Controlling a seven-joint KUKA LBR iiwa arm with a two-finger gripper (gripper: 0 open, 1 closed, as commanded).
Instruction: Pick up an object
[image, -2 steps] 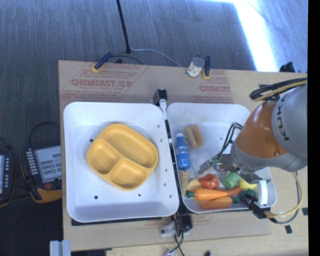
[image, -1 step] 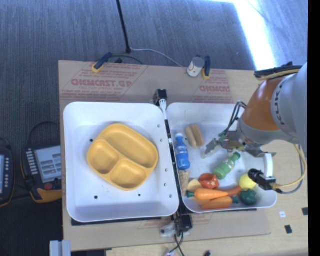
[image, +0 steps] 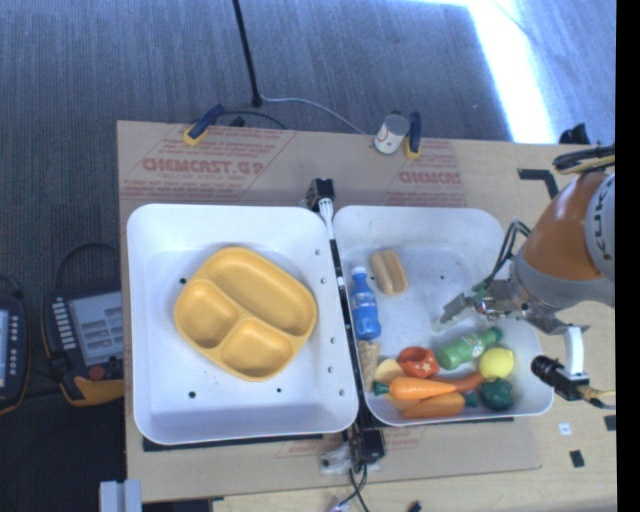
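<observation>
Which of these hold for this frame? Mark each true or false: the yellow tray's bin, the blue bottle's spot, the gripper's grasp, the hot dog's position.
1. The yellow divided tray lies in the left bin. True.
2. The blue bottle lies in the left bin. False: it lies in the right bin, by the shared wall.
3. The gripper holds the tomato. False: the tomato lies loose among the toy food.
4. The hot dog lies apart from the vegetable pile. True.
</observation>
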